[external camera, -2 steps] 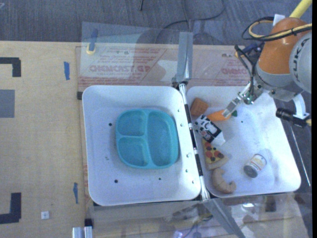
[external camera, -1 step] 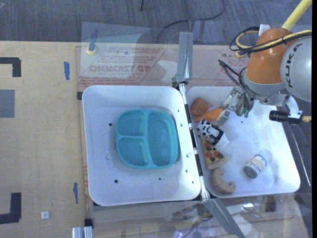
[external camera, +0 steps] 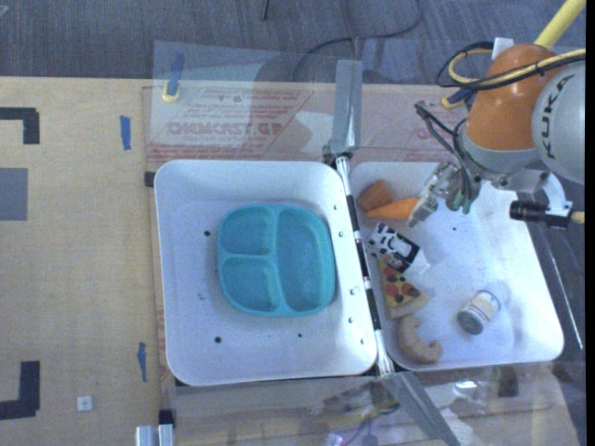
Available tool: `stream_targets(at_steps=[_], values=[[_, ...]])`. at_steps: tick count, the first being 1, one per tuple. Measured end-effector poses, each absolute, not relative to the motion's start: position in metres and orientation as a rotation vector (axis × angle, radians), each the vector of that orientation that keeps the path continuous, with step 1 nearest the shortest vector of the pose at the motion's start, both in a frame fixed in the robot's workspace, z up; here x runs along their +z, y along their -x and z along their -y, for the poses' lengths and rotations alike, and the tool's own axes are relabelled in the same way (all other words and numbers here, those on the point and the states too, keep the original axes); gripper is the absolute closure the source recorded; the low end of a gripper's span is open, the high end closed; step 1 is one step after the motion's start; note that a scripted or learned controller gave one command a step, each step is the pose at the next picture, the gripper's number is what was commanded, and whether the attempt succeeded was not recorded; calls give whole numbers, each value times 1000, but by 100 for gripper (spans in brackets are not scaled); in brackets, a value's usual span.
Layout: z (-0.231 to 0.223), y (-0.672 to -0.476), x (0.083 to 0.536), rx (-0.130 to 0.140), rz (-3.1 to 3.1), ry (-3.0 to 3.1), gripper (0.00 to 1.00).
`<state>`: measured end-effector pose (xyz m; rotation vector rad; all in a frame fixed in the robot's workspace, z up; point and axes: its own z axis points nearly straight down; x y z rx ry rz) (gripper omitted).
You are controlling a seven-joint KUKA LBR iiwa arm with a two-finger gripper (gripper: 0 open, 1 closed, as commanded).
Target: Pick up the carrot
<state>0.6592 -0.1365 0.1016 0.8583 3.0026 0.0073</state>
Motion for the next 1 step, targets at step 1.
stream_targets(at_steps=[1], values=[[66,-658,186,3,-2680,-1629,100]])
